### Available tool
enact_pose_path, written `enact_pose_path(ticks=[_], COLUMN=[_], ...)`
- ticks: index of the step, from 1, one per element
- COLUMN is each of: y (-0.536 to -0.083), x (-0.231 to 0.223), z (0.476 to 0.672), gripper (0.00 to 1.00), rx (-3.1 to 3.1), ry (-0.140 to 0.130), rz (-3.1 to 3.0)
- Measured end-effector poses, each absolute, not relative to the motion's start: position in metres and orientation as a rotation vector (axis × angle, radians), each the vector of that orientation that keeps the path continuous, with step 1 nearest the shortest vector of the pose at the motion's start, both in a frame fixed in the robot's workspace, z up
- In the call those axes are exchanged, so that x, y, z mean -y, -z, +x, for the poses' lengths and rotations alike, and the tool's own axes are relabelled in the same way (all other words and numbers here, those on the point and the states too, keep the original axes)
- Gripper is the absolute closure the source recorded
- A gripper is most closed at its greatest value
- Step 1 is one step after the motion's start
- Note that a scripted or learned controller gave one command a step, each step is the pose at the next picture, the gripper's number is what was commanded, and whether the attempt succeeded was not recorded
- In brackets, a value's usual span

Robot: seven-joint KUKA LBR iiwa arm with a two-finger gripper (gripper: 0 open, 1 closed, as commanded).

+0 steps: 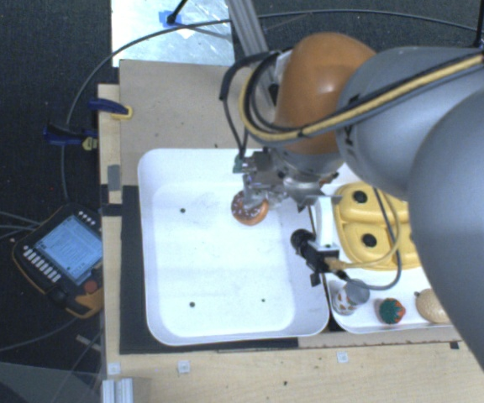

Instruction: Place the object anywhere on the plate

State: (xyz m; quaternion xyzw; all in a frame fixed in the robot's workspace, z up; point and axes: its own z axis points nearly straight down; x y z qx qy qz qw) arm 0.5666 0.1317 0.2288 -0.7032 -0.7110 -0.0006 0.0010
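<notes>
Donut (pixel 249 209) in left bin (pixel 200 267), twd its far right corner; jaws right over it, can't tell if clenched.

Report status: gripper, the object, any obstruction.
Gripper low over left bin, at small round brown object; grasp not confirmed. Yellow moulded piece, green ball in right bin.

On the desk (pixel 183 116) two bins sit side by side: the left bin (pixel 192 259) has a small round object (pixel 249 211) in its far right part, at the tip of the claw (pixel 259 191); the right bin (pixel 393 327) holds a plate (pixel 364 225) behind a small ball (pixel 391 311); a pendant (pixel 61 254) lies left of the desk.
</notes>
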Motion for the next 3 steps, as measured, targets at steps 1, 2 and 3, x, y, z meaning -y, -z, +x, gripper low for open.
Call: enact_pose_path(ticks=[1,2,3], y=[-0.2318,-0.2336,-0.2337], x=[-0.1532,-0.1549,-0.1548], z=[0.5531,0.5511,0.5512], gripper=[1.00,1.00,0.00], rx=[2.230,2.227,2.227], ry=[0.001,0.000,0.001], rz=[-2.211,-2.214,-2.214])
